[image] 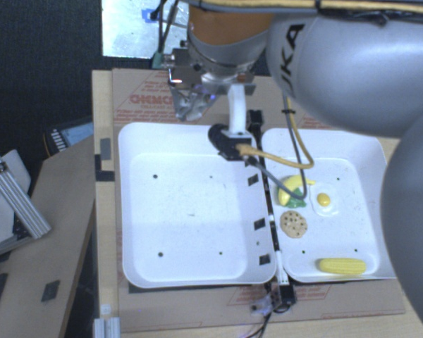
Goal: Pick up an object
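Fingers point(187, 109): blurred bright metal, cannot tell whether released or clenched; nothing visible between them. Gripper point(194, 104) hangs over the far rim of the left bin point(137, 189), above printed cardboard point(137, 94). Wide open floor across the left bin: smooth white plastic, rounded corners, a few dark specks. Candidates for picking all in the right bin point(370, 160), well apart from the gripper: yellow-green piece point(292, 189) near the dividing rims, glossy fried egg point(324, 201) just right of it, round speckled cookie point(294, 224) nearer, ridged yellow corn cob point(342, 265) close to the near rim. Little room there beside the walls.
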Robot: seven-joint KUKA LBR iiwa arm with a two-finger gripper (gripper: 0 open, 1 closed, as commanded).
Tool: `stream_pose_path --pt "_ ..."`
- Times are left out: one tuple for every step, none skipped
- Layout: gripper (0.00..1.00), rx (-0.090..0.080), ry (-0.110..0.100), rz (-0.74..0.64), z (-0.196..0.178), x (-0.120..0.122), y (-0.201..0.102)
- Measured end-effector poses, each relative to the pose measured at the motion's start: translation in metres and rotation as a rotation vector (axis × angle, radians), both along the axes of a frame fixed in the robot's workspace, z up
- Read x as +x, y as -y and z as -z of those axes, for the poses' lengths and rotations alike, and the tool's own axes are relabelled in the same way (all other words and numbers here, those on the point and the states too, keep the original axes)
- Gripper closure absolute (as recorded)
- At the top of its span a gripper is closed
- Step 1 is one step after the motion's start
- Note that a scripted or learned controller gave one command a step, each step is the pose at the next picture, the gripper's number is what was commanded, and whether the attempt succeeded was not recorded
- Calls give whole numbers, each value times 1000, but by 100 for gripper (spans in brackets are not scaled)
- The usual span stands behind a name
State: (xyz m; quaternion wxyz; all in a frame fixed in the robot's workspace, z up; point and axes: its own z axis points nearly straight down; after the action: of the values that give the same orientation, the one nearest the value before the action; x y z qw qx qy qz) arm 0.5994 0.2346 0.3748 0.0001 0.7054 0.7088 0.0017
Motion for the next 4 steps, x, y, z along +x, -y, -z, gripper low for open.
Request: stream_pose_path --pt "100 1 1 -1 -10 1 0" --pt "100 2 2 -3 -21 2 0" --pt "100 2 6 -1 -94 1 1" --pt "100 0 2 -5 -101 1 0"
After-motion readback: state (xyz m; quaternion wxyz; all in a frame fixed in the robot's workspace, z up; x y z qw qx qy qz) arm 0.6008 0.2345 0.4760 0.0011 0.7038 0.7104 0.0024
